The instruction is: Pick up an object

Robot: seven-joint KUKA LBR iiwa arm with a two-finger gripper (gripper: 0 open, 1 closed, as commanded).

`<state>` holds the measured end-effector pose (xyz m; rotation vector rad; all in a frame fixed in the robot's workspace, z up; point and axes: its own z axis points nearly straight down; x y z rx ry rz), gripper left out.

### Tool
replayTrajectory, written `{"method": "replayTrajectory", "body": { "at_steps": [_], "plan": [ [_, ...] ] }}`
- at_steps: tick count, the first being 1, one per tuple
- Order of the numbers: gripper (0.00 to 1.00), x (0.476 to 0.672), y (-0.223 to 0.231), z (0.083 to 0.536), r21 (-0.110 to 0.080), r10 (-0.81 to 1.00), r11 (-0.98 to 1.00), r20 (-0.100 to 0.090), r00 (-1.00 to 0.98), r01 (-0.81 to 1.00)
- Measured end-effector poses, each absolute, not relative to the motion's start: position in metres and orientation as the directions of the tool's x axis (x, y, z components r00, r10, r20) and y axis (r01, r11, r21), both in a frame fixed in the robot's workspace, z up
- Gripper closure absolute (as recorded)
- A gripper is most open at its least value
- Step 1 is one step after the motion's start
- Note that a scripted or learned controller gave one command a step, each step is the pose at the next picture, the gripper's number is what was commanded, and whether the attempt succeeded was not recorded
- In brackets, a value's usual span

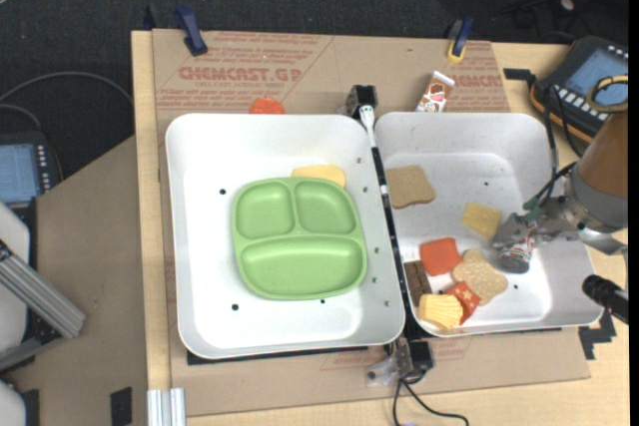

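The right bin (454, 130) holds several toy foods: a brown bread slice (409, 186), a pale yellow square (481, 219), an orange-red block (440, 255), a tan toast piece (480, 277), a small red piece (466, 299) and a yellow wedge (440, 311). My gripper (514, 249) hangs low over the right half of this bin, just right of the yellow square and up-right of the tan toast. It looks metallic and blurred, and nothing is visibly held in it.
The left bin (200, 165) carries a green divided plate (298, 236) with a yellow item (319, 176) behind it. A dark bar (413, 279) lies by the right bin's left wall. A small carton (436, 93) and an orange disc (266, 106) sit behind the bins.
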<state>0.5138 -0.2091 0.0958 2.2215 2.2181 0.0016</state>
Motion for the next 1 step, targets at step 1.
{"method": "replayTrajectory", "body": {
  "at_steps": [1],
  "plan": [
    [1.0,0.6102,-0.1056,0.1488,0.012,1.0,0.012,-0.001,-0.012,1.0]
  ]
}}
